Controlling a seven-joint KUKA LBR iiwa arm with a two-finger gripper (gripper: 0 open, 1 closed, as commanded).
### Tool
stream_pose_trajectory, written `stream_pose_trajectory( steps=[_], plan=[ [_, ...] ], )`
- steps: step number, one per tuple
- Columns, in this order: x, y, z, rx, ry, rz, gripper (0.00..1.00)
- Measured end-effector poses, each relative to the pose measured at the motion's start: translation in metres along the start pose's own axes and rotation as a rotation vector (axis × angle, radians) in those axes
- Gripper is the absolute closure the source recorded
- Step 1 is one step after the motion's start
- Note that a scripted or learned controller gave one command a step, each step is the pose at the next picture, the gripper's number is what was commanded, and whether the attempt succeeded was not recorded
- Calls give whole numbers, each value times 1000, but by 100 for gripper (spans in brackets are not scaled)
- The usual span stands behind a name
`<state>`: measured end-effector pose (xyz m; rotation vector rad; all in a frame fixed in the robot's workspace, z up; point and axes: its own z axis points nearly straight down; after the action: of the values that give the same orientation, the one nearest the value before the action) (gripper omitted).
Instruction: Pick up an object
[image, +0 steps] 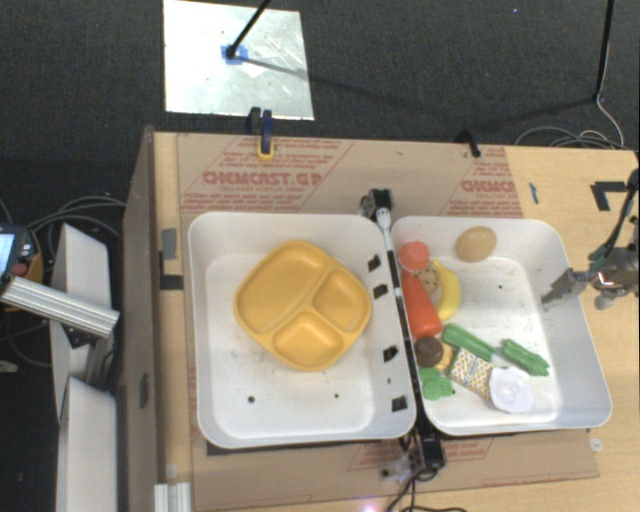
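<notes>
The right bin holds a heap of toy food along its left side. There is an orange carrot, a red-orange piece, a yellow banana, a tan egg-shaped piece, a green vegetable, a brown ball, a small green piece, a patterned packet and a white round lid. My gripper hangs at the right edge of the view, above the right bin's right rim, well apart from all of the objects. Nothing is visible in it.
A yellow divided plate lies in the left bin. A black-clipped divider runs between the two bins. The right half of the right bin's floor is bare white. Cables trail beyond the bench at the top right.
</notes>
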<state>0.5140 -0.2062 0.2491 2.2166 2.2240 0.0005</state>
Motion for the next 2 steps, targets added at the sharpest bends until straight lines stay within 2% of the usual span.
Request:
stream_pose_trajectory(
  steps=[1, 2],
  plan=[
    [67, -28, 101, 10, 7, -5, 0],
    [120, -24, 160, -14, -12, 1, 0]
  ],
)
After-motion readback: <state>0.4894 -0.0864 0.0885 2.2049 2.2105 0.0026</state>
